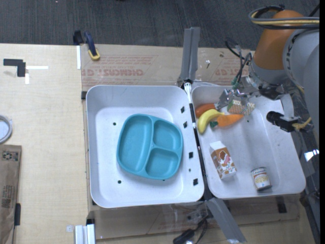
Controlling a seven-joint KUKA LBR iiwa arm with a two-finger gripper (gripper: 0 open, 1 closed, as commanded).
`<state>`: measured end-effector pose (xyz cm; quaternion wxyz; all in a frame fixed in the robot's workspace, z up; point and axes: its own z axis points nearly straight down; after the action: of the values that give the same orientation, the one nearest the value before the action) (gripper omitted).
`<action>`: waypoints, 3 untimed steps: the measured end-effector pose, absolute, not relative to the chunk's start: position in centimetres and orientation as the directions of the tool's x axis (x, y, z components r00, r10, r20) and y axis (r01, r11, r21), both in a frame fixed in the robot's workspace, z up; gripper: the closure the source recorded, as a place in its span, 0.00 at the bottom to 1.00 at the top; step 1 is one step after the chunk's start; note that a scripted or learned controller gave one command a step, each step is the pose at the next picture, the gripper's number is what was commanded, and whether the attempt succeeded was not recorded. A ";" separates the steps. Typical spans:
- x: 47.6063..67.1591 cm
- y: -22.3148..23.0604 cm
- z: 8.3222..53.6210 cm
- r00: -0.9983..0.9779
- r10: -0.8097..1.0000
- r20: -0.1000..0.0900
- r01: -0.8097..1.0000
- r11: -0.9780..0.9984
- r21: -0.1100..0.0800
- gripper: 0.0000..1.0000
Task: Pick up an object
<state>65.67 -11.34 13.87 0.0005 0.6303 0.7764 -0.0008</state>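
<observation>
My arm (284, 39) reaches in from the right, bent downward, and my gripper (234, 101) hangs low, pointing down-left.

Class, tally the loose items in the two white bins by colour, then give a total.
Blue: 1, the divided plate
Yellow: 1, the banana
Orange: 2, the carrot and an orange item behind the banana
White: 1, the carton
Silver: 1, the can
Total: 6

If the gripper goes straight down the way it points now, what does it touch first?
Probably the carrot, or the banana next to it: the gripper hangs just above that cluster in the right bin. Depth is hard to judge from this slanted view.
</observation>
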 end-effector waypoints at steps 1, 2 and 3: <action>65.5 -11.3 12.0 -0.319 0.947 -0.025 0.947 0.320 0.028 0.00; 64.7 -11.0 11.7 -0.313 0.949 -0.034 0.949 0.314 0.043 0.00; 61.2 -10.6 9.3 -0.285 0.959 -0.003 0.959 0.285 0.001 0.00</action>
<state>61.16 -10.56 9.30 0.0013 0.5981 0.8014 -0.0005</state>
